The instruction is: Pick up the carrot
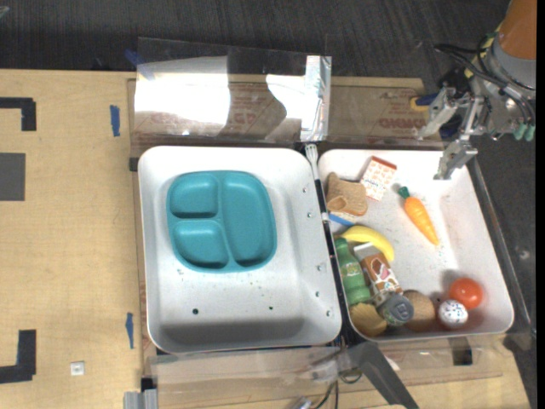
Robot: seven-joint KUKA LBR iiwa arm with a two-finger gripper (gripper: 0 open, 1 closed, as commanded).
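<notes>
The carrot (420,215) is orange with a green top. It lies in the upper middle of the right bin (490,254), tip pointing toward the lower right, with bare floor around it. My gripper (461,155) hangs over the bin's far right corner, up and to the right of the carrot and apart from it. Its fingers (449,162) look open, with nothing between them.
The right bin also holds a small carton (378,177), a brown pastry (347,196), a banana (371,238), a green bottle (351,273), a tomato (466,293) and a white ball (453,313). A teal divided plate (223,220) sits in the left bin (255,313).
</notes>
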